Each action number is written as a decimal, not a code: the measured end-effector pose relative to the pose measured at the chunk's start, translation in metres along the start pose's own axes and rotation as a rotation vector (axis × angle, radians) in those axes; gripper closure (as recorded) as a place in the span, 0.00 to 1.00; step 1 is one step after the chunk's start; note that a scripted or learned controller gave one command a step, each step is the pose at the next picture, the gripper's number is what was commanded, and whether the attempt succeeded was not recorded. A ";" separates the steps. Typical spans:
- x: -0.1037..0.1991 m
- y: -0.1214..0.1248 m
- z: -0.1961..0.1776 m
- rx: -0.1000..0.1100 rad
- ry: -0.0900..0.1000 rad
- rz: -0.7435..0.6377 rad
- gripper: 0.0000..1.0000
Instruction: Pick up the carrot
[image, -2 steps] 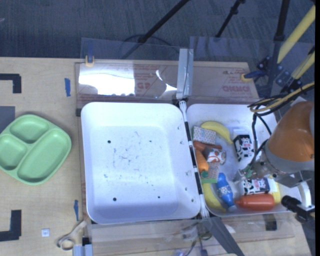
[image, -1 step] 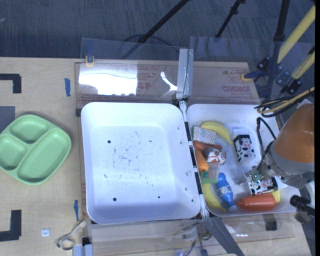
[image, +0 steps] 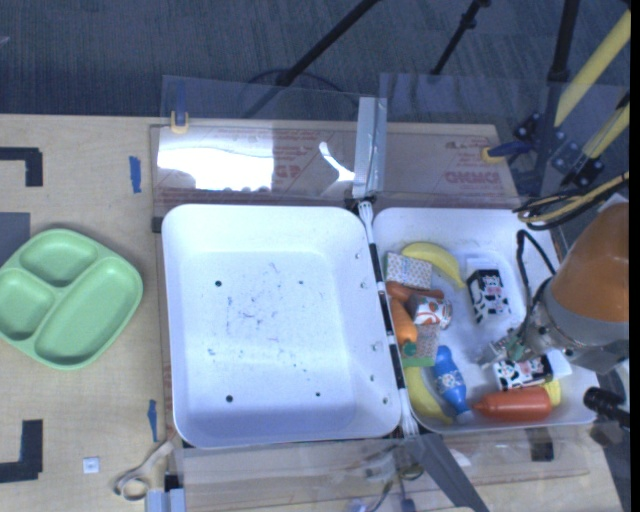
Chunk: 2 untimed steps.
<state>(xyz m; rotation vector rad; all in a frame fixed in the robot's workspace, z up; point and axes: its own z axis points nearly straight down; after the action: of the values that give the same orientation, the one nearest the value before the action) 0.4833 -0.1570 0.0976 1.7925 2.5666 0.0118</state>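
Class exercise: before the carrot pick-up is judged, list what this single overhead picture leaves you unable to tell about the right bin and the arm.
1. Gripper: in the camera view the wrist covers it, so its state cannot be read.
2. Carrot: a patterned packet and a round toy overlap it, hiding its full length.
3. Arm: cut off by the right edge.
4. Yellow banana: partly under the blue bottle.

The scene is lit evenly and quite bright from above. Strong glare lies on the clear panel (image: 255, 160) in the upper middle of the frame. The left white bin (image: 190, 300) looks almost overexposed. Shadows are soft, and fine details are slightly blurred.
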 end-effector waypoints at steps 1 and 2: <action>-0.008 -0.004 0.010 0.005 0.003 0.001 1.00; -0.038 -0.013 0.010 -0.001 0.009 -0.300 1.00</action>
<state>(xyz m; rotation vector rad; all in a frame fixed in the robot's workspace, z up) 0.4846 -0.1970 0.0877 1.3911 2.8107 0.0182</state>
